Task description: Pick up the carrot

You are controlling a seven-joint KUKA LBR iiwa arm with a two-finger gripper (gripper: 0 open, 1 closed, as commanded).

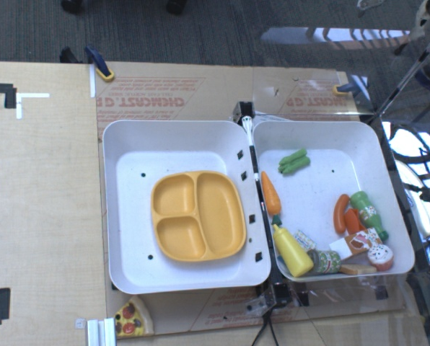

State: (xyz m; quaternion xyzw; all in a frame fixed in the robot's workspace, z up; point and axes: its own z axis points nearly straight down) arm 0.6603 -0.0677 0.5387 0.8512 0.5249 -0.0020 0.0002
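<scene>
lying against the right bin's [366,139] left wall: carrot [270,194] | yellow mustard bottle [292,251] just below it | gripper state: cannot tell

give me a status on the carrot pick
Carrot lies untouched at right bin's left wall. Yellow bottle touches its lower end; wall crowds one side.

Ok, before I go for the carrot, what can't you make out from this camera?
- Carrot: lies tight against the right bin's left wall; its far side is hidden.
- Pile in the bin's near right corner: items overlap, too small to identify.
- Yellow bottle: its base is hidden by the bin's near rim.
</scene>
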